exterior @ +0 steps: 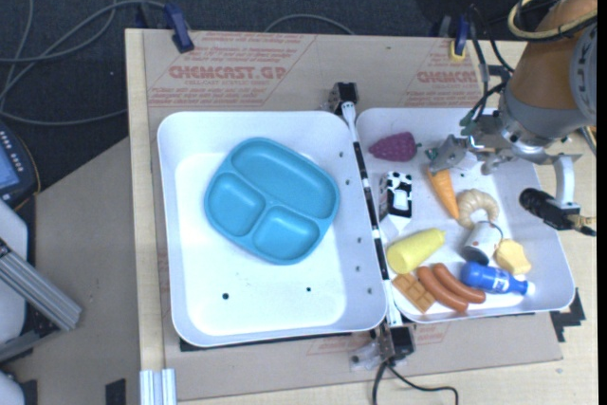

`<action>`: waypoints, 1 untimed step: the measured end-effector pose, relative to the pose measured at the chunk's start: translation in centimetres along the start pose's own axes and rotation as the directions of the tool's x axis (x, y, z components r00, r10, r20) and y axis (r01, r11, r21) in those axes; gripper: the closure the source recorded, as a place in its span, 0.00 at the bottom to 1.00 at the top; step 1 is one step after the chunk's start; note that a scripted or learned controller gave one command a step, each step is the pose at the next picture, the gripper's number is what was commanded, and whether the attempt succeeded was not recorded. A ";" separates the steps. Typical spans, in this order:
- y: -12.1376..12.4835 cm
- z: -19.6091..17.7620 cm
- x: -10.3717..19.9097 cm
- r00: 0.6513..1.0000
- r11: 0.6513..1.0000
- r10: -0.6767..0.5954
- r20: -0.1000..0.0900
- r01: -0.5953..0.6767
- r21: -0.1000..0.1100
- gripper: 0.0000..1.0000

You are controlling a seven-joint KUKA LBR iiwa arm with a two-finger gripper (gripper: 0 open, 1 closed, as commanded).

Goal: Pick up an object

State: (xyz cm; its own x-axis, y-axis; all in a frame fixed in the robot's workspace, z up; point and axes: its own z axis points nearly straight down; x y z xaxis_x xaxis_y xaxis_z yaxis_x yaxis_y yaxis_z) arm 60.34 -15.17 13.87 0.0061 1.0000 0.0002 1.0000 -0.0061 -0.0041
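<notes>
The arm's jaws (462, 150) hung low over the far part of the right bin (560, 275), just past the thick end of the toy carrot (443, 189). I could not tell if the jaws were apart or together, and nothing could be seen held in them.

The carrot was the closest toy to the jaws. It lay flat in the bin, and its thick end almost touched them. From there its long side ran away from the jaws, with the thin tip toward the front of the bin. So I think the jaws needed only a small move along the carrot to get over its middle, and they should close across its thin way.

A purple toy (393, 146) sat to the left of the carrot. A pale curled toy (477, 203) sat just to the right of the carrot's tip, so there was little room on that side.
</notes>
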 end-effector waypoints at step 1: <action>-2.1 5.7 0.6 1.000 1.000 -0.005 -0.002 0.005 0.001 0.00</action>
State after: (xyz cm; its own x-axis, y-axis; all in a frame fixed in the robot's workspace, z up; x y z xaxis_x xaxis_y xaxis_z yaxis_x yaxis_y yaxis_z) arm 58.18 -14.54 8.17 0.0007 1.0000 0.0019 1.0000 -0.0007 -0.0055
